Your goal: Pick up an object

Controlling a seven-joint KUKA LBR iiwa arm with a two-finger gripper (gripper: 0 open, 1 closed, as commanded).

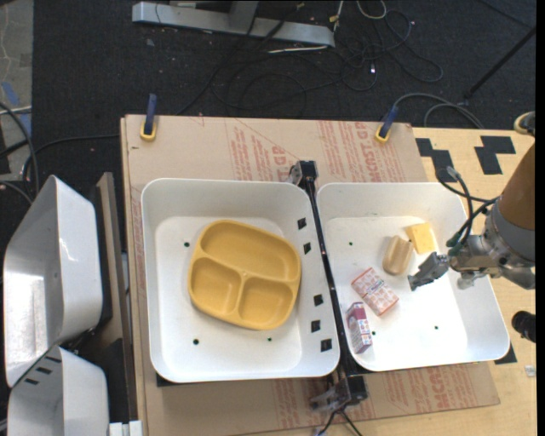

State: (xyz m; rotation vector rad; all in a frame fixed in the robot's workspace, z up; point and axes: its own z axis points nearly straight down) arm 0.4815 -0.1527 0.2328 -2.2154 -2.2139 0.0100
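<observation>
We saw a cardboard sheet [255,145] with red printing covering the bench, pinned at its far edge by two clamps, one at the left [149,119] and one at the right [387,126]. Black cables [383,51] trailed over the dark floor beyond it (near a grey metal bar [230,24]). Two white tubs [47,281] stood off the bench's left side.

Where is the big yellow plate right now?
The yellow plate lies in the left bin, about in its middle. It is across the divider from the right bin, where the small packets and the end effector are.
</observation>
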